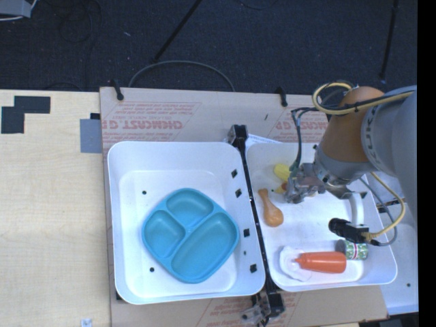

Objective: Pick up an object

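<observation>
arm [392,131]: rounded grey metal casing, wide and smooth, with an orange band [347,131] above the wrist. a yellow cable [330,95] loops over the top of the band beside thin black leads. gripper [296,188]: small, dull metal-grey, with dark fittings at the wrist.

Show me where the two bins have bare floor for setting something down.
Left bin: bare floor along the back and left walls, around the blue divided plate. Right bin: a bare patch in the middle, bordered by the wooden spoon, the orange bottle and the gripper. Its back is crowded by the arm, with a yellow item there.
</observation>
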Available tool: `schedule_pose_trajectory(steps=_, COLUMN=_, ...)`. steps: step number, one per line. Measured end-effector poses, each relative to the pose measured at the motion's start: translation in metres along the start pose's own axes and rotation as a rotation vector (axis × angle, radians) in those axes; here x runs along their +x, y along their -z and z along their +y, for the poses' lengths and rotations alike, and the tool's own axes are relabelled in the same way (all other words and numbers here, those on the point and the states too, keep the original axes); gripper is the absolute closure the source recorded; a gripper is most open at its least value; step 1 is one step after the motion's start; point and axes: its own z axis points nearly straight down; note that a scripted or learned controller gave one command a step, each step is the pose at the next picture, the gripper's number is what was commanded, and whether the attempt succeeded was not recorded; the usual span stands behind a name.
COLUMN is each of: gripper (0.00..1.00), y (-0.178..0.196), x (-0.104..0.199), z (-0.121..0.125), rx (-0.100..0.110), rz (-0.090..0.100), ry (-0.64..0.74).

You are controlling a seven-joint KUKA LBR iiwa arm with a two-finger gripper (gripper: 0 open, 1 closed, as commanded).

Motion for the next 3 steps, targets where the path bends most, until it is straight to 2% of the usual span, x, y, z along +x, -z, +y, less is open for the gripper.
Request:
schedule_pose_trajectory(steps=2, gripper=1.0, y=0.11, x=-0.006, z=-0.008, rx=-0.008, rz=-0.002, ry=0.007)
schedule_pose_trajectory(steps=3, gripper=1.0, y=0.121, x=0.046, z=-0.014, rx=-0.003, rz=0.001, ry=0.01)
